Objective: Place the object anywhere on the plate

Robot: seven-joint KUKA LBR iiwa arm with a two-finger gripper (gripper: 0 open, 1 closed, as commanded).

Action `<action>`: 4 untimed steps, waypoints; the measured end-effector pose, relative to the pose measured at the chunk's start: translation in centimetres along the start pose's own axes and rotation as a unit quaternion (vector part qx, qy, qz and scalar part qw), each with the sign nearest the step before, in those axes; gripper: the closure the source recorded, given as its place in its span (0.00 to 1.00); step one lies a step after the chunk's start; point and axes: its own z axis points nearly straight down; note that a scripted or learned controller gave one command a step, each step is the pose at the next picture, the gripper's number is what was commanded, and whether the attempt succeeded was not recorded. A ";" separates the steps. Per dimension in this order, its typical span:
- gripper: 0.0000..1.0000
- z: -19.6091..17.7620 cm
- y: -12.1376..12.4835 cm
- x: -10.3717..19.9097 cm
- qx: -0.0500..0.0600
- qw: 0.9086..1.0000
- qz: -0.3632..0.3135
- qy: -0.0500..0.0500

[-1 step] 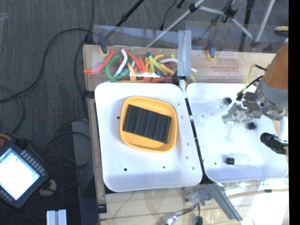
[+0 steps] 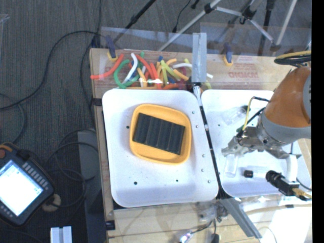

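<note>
Two white bins sit side by side on the wooden bench [image 2: 152,221]. The left bin [image 2: 121,176] carries the yellow plate [image 2: 161,134], its long axis left to right. The gripper [image 2: 234,148] hovers low over the right bin [image 2: 223,181]; nothing shows clearly between its tips, so its state can't be called. A clear object [image 2: 231,165], standing roughly up-down in the view, lies just below.

Grey arm [image 2: 283,128] with orange band, yellow cable.
</note>
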 end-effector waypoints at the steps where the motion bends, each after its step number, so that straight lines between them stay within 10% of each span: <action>1: 1.00 -4.2 1.3 6.5 -0.001 0.992 -0.126 -0.001; 3: 1.00 -1.4 7.3 18.8 0.000 0.970 -0.242 -0.001; 4: 0.00 -1.4 7.3 18.8 0.000 0.970 -0.242 -0.001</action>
